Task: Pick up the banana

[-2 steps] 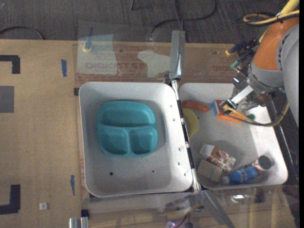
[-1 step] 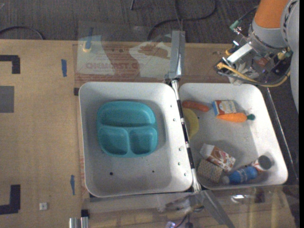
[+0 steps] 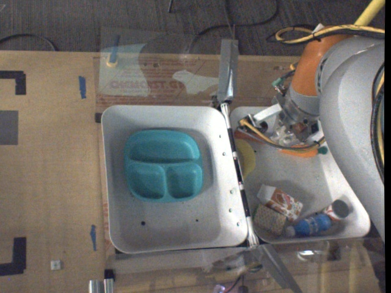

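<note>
Gripper [image 3: 287, 130] is hanging low over the far end of the right bin [image 3: 333, 182]. Just left of it, the banana [image 3: 247, 155] is lying against the bin's left wall. A teal tray [image 3: 163, 164] is sitting in the left bin [image 3: 122, 224].

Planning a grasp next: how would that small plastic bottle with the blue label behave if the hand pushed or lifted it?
The bottle lies on its side in the right bin, so a push would probably roll it. It looks small and clear, so likely light. Its smooth round body may slip between fingers.
</note>
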`<state>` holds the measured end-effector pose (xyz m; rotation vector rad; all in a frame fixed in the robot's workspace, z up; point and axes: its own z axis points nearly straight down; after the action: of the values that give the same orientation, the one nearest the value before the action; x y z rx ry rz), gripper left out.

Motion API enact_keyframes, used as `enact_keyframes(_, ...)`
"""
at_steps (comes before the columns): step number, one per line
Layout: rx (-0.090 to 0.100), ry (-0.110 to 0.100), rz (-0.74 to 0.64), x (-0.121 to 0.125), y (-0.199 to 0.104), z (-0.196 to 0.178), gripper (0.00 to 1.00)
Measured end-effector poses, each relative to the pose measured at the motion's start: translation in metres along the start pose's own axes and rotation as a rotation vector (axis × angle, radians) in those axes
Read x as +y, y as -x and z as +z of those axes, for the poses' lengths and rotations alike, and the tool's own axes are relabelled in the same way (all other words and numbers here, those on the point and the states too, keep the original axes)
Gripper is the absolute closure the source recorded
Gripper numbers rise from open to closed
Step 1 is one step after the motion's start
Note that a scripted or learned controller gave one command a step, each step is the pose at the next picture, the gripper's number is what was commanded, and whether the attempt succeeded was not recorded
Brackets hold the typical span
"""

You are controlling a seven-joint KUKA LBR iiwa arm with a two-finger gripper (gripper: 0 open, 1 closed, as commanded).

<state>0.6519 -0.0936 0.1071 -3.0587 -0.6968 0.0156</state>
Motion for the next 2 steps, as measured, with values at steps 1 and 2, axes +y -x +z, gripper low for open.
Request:
enact_keyframes(1, 0.005, 0.003, 0.182, -0.074, -0.006, -0.124, 1.0)
enact_keyframes(2, 0.003, 0.004, 0.074, -0.054, -0.029, -0.183, 1.0)
